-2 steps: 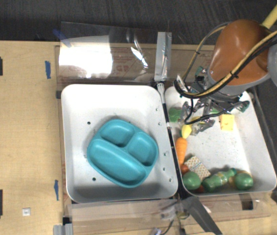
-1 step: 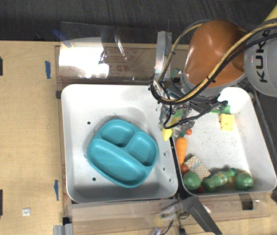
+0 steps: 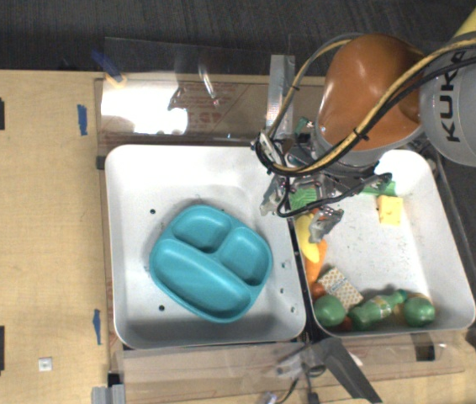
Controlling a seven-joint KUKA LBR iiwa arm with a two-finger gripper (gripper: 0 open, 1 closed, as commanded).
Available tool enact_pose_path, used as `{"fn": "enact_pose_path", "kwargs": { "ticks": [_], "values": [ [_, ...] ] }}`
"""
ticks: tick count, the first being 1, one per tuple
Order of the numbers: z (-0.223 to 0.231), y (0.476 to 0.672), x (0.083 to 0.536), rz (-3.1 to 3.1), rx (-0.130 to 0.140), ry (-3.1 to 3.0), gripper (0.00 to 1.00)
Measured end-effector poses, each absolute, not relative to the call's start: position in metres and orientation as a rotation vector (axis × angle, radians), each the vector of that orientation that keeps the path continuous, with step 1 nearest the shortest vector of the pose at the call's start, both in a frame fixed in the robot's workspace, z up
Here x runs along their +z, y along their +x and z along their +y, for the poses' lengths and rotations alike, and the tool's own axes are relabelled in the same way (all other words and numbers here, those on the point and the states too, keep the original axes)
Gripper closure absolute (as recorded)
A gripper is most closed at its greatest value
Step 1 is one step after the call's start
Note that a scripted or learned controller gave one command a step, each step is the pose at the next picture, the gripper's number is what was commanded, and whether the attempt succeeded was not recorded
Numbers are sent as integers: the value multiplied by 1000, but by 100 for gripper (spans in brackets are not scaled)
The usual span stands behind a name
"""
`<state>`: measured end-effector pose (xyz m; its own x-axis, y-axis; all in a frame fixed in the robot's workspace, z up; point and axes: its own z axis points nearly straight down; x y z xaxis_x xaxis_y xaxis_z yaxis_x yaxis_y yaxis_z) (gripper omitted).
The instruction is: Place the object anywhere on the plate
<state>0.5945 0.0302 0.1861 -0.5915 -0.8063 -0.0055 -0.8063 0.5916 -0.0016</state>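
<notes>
- Nearest the camera, along the front wall of the right bin (image 3: 452, 251), lies a row of small toy foods: a green round one (image 3: 330, 310), a green one beside it (image 3: 372, 310), another green one at the corner (image 3: 420, 310), and a checkered tan piece (image 3: 340, 288) just behind them.
- In the left bin (image 3: 129, 225) the blue plate (image 3: 211, 261) sits toward the front and middle, with three compartments and nothing lying in any of them.
- A little farther back, at the left wall of the right bin, a yellow piece (image 3: 308, 234) and an orange piece (image 3: 314, 255) lie touching, right under my tool.
- My gripper (image 3: 320, 217) hangs over that spot, just by the divide between the two bins. Cables and brackets hide my fingers, so I cannot tell whether they are spread or pressed together, nor whether anything sits between them.
- Beyond, a yellow block (image 3: 389, 210) lies near the back of the right bin, apart from the others.
- Farthest back, my orange band (image 3: 364, 82) and the grey arm (image 3: 465, 108) reach in from the right.
</notes>
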Motion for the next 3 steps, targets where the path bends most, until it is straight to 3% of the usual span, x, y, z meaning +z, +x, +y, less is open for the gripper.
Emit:
{"fn": "enact_pose_path", "kwargs": {
  "ticks": [1, 2, 3],
  "values": [
    [42, 512, 286, 2756, -8, -1475, 0],
    [120, 495, 269, 2634, 2, -1705, 0],
    [81, 481, 317, 2719, -3, -1554, 0]
  ]
}}
